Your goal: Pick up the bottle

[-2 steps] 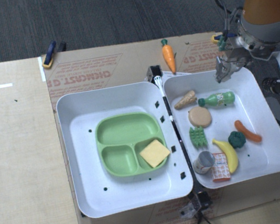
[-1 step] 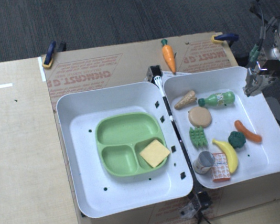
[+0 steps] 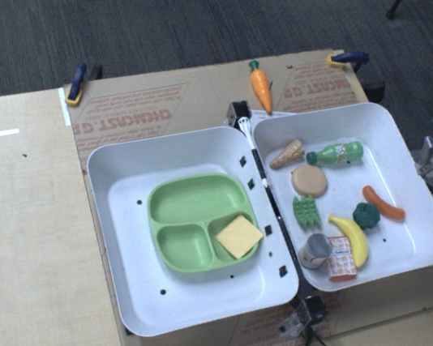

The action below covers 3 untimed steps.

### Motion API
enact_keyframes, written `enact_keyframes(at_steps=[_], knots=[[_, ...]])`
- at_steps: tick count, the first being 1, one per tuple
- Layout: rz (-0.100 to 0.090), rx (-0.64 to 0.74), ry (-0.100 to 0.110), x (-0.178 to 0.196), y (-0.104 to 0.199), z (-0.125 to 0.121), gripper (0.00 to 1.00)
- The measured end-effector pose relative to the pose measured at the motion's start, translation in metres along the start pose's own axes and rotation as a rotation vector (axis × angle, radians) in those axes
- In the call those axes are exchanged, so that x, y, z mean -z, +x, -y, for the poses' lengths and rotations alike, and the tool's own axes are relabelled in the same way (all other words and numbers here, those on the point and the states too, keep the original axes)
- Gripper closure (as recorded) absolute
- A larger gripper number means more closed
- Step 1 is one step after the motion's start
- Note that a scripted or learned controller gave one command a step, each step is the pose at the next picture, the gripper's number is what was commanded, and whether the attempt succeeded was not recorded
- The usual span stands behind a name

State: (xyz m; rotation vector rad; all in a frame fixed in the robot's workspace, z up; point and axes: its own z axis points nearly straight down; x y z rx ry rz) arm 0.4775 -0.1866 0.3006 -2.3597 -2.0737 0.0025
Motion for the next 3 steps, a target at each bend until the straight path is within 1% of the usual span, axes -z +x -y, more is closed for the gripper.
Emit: enact_keyframes(at_steps=[1,2,3], knots=[[0.000,-0.075,0.000,-0.012,-0.030,-0.004,1.00],[-0.001,-0.169,0.001,-0.030,-0.028,-0.004,1.00],[-0.001,-0.262,0.000,-0.036,-0.026,-0.004,1.00]])
